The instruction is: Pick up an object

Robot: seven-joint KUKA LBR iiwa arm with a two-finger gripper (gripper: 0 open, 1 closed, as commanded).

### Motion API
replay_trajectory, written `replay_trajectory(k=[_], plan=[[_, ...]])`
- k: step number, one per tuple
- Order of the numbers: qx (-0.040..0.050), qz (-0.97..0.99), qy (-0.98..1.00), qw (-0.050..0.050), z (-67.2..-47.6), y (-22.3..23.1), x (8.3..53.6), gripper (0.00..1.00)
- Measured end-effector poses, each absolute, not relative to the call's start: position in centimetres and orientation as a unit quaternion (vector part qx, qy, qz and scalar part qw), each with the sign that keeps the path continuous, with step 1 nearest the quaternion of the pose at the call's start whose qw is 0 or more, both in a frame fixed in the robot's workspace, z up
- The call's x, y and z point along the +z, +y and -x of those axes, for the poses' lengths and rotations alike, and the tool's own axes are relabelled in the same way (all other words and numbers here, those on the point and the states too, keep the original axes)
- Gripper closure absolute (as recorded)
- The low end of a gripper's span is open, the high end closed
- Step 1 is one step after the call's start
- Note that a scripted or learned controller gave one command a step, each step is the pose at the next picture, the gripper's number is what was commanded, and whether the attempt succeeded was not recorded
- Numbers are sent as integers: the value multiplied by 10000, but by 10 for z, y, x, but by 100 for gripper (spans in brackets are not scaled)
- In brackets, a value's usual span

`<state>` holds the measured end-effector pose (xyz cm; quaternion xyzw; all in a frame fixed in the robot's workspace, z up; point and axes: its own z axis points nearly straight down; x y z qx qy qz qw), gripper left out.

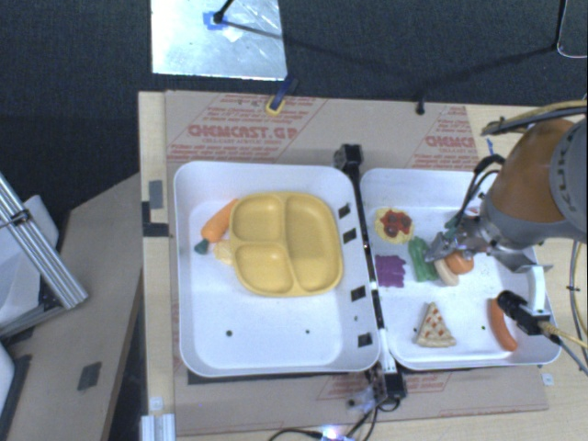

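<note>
The end effector [450, 249] is seen low in the right bin [478, 356], touching an orange-and-white toy [454, 266] near the bin's middle; finger spacing cannot be told. A green piece [422, 259] lies just beside.

Red lettering is showing on the brown board [241, 129] under the bins, reading "CHEMCAST GP", apparently repeating at right [450, 142], though partly blurred.

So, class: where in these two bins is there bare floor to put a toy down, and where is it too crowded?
Free: the left bin floor in front of the yellow tray, and the right bin floor between the pizza slice and the sausage. Crowded: around the gripper, where the green piece, purple piece and round toy cluster.
</note>
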<state>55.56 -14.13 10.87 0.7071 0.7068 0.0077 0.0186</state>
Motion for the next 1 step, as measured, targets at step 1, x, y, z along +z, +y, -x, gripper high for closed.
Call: replay_trajectory(k=[1], plan=[[15, -7059, 7083, 27, -559, -145, 153, 100]])
